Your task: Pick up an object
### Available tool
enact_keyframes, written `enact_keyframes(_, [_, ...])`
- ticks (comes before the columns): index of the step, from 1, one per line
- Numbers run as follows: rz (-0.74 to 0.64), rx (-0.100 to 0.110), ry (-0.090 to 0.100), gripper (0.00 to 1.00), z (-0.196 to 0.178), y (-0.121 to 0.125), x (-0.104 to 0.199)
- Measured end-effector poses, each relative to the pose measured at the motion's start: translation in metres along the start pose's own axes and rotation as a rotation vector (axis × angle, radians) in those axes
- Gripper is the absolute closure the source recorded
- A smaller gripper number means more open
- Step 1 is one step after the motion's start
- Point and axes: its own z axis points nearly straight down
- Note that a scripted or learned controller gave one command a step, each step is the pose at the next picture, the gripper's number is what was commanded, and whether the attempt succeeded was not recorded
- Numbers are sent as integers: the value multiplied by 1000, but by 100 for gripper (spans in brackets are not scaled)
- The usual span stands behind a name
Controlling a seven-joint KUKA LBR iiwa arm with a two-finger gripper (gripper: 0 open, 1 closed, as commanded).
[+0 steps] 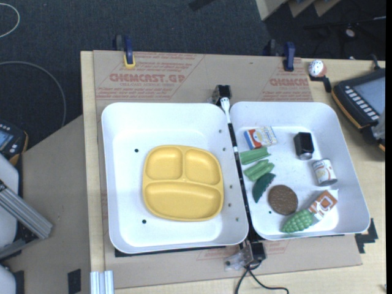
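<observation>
Well, nothing looks picked yet: your can (pixel 324 171) lies right of the brown disc (pixel 283 198), grapes (pixel 299 220) just below it; tool state, you cannot tell

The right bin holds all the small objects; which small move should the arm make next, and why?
Probably it should come in over the right bin and lower toward the black block. Every loose piece lies in this bin, while the left bin holds the yellow divided tray. The block stands apart from the small can and the packet, so the grasp looks less crowded there.
</observation>
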Motion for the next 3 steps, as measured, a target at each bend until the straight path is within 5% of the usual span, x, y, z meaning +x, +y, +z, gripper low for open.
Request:
enact_keyframes(1, [4,8,3,100,49,36,-35])
enact_keyframes(2, [-4,-2,1,100,4,74,15])
enact_keyframes(3, [0,-1,0,100,-5,72,12])
